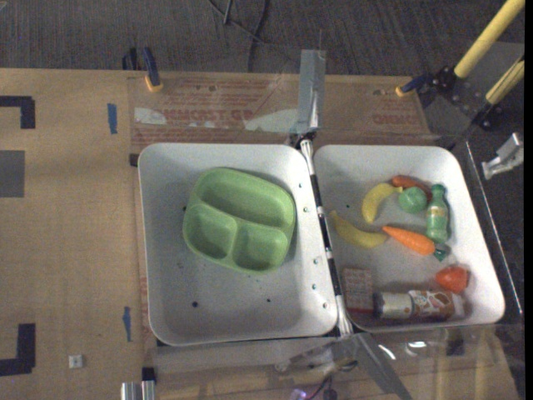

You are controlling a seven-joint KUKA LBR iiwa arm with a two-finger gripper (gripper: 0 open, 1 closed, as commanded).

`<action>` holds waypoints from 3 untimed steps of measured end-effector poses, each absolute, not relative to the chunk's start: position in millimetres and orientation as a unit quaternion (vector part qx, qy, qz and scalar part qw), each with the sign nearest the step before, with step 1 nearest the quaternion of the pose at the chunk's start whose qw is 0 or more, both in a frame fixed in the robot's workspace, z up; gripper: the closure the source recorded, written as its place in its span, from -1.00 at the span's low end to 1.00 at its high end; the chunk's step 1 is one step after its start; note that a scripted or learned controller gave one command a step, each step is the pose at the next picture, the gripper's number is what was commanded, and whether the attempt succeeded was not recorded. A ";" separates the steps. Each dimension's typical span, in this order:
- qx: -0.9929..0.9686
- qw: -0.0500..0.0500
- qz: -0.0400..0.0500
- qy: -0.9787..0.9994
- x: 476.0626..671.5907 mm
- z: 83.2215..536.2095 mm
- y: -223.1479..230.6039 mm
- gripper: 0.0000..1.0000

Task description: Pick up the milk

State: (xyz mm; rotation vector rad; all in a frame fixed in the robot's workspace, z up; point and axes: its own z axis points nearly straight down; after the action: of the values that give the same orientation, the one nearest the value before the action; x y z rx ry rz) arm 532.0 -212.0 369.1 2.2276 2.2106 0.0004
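Observation:
The milk looks like the small white carton with red print, lying flat in the front left corner of the right bin. It touches the neck end of a brown bottle with a colourful label, which lies on its side along the bin's front wall. Nothing covers the carton from above.
The right bin also holds two yellow bananas, a carrot, a green bottle, a green round toy and a red-orange piece. A green divided plate lies in the left bin. A pale metal part sits at the right edge.

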 end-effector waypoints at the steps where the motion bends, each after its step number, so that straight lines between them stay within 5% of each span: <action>1: 0.632 0.003 0.000 0.775 520.1 436.2 -204.5 -1.00; 2: 0.631 0.001 0.000 0.776 542.3 256.2 -197.6 -1.00; 3: 0.664 0.000 0.000 0.748 479.4 160.1 -211.6 -1.00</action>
State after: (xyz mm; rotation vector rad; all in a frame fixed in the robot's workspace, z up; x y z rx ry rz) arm 479.4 -211.6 160.1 2.0856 2.3492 0.0004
